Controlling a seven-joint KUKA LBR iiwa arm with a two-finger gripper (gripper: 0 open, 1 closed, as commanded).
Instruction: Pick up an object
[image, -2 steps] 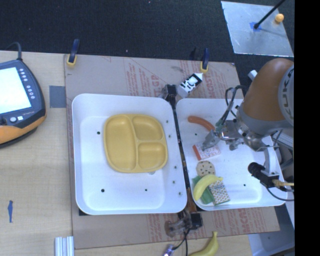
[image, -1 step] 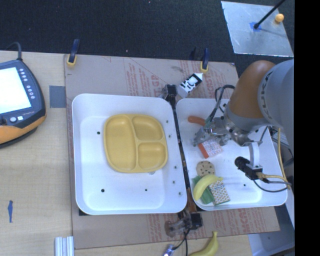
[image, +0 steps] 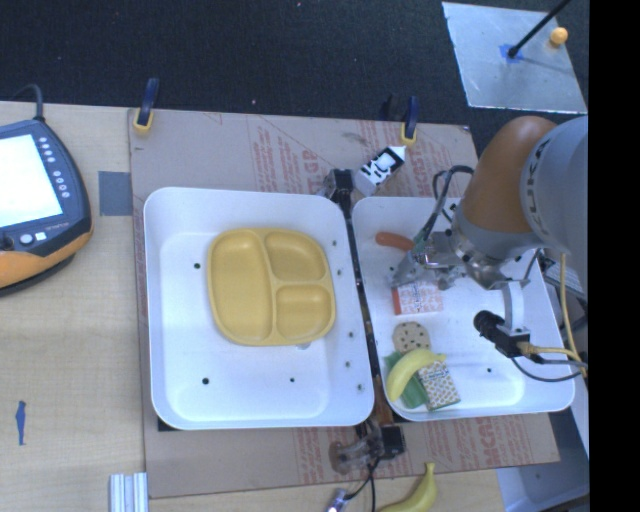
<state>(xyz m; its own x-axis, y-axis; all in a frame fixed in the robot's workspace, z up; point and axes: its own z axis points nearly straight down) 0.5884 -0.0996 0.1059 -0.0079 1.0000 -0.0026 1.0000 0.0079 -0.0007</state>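
Overhead view of two white bins. The left bin (image: 170, 300) holds a yellow divided tray (image: 270, 285). In the right bin (image: 540, 390), the gripper (image: 425, 262) hangs near its centre; its open-or-closed state cannot be told. A red-and-white packet (image: 416, 298) lies just at its 6 o'clock, an orange carrot (image: 394, 240) at 10 o'clock, and further toward 6 a cookie (image: 410, 336) and banana (image: 408, 370).

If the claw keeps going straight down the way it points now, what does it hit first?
Most likely the small red-and-white packet, which lies just below the claw in the right bin. The orange carrot-like piece sits off to the side. Height above the packet is unclear.
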